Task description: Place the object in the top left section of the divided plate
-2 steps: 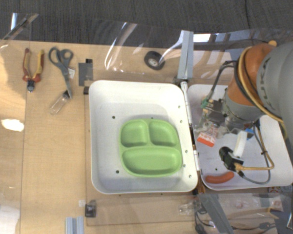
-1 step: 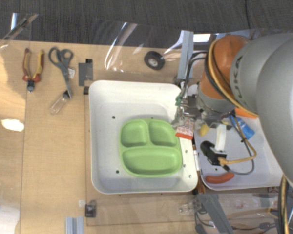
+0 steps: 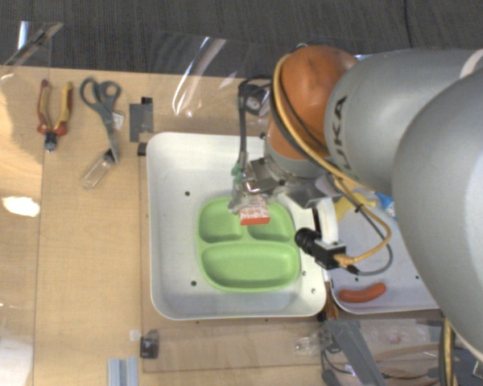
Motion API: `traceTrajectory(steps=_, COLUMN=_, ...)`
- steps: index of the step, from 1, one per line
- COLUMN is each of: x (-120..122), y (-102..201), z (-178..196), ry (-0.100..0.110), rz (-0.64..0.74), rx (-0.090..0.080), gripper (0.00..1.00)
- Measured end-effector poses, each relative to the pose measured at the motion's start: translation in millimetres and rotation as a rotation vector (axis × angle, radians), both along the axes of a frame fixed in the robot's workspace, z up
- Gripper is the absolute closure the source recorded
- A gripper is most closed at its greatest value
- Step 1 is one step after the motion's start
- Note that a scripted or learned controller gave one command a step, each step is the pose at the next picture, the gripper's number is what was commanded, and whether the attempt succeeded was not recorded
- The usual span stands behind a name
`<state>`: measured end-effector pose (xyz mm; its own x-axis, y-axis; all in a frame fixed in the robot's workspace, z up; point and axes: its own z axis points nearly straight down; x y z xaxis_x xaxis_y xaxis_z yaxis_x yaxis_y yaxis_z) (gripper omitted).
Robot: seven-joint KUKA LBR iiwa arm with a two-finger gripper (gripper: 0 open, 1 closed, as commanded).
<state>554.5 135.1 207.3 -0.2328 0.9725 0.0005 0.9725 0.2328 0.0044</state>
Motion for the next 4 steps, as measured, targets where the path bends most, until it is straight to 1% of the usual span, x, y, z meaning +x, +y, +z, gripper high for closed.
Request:
traceTrajectory(steps=1, x=0, y=0, z=0, ry=0.000, rz=0.000, rx=0.000, gripper=0.00)
traceTrajectory(steps=2, x=13, y=50, z=-90, ry=-0.002, rz=0.063, rx=0.008, gripper=0.00)
traceTrajectory(steps=3, x=10, y=64, z=-82, ry=0.003, rz=0.074, rx=0.028, gripper=1.00)
traceTrajectory(steps=4, x=29, y=25, z=-64, ry=0.000, rz=0.065, rx=0.009, gripper=1.00)
